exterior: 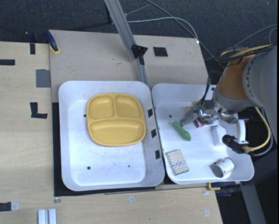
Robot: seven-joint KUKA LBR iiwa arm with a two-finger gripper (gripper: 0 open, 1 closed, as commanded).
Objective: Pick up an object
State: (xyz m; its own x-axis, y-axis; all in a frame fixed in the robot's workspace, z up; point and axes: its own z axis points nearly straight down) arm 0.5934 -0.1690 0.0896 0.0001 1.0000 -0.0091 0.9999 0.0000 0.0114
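The two-finger claw (190, 119) hangs with fingers spread, gripping nothing, over the right white bin (233, 174). The small green plastic stick (181, 130) lies just left and near; straddle its narrow width before closing.

Over on the left, 1 yellow divided plate (116, 119) sits in the left bin (74, 167), toward its far end. Beyond both bins, a grey metal pole (125, 29) slants across the bench (18, 125).
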